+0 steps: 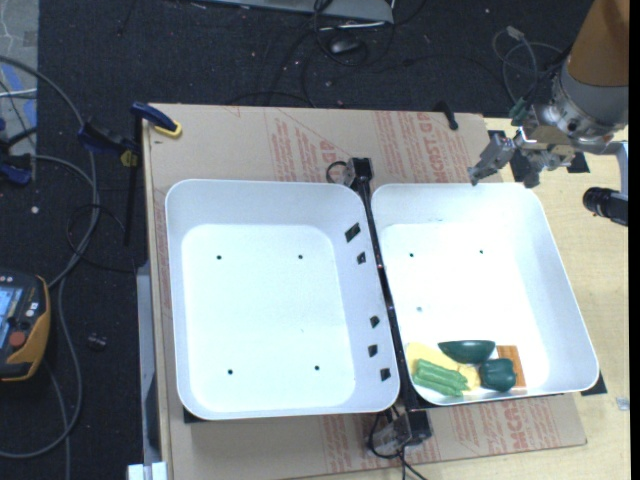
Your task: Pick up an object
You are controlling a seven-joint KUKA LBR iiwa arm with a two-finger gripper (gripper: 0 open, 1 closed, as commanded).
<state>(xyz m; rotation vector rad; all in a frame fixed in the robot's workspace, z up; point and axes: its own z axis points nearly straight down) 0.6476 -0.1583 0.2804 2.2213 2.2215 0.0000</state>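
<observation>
Several small objects lie bunched in the near corner of the right bin: a dark green bowl-like piece, a light green ridged piece, a teal-green chunk, a pale yellow flat piece and an orange piece. My gripper hangs over the far edge of the right bin, well away from that pile. It is open, its two dark fingers spread with nothing between them.
The left bin sits beside the right one, with a black divider strip between them. A blue and yellow clamp is at the board's far left corner. Cables and an orange device lie on the dark floor to the left.
</observation>
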